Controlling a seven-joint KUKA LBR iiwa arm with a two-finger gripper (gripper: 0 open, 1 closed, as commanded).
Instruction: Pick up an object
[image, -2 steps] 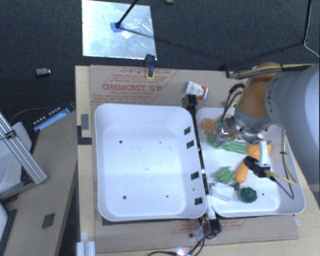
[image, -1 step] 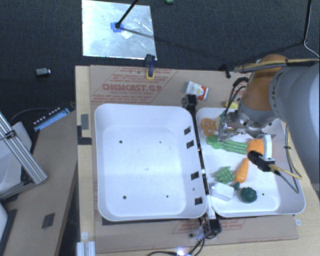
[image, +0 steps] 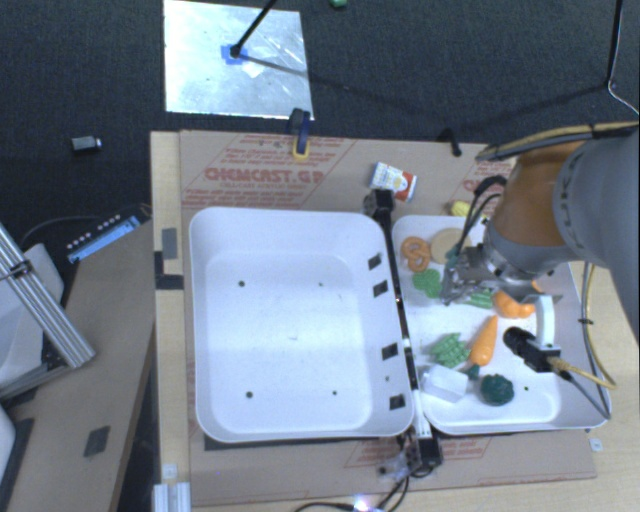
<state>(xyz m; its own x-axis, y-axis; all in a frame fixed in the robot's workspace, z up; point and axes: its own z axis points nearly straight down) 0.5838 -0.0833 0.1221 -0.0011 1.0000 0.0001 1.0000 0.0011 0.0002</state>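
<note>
Gripper (image: 458, 285) sits low in right bin (image: 570, 405), grip state can't be told, over green toy (image: 428, 283) at approx 9 o'clock of bin w/ carrot (image: 484, 340) at 5 o'clock of it; recommend centring on green toy before closing.

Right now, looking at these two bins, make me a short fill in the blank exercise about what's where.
1. All the toy food lies in the ____ bin of the camera view.
2. The claw hangs over that bin, beside a ____ leafy piece.
3. The long toy carrot is coloured ____.
4. The arm above the claw wears an ____ band.

Missing words: right; green; orange; orange
</note>
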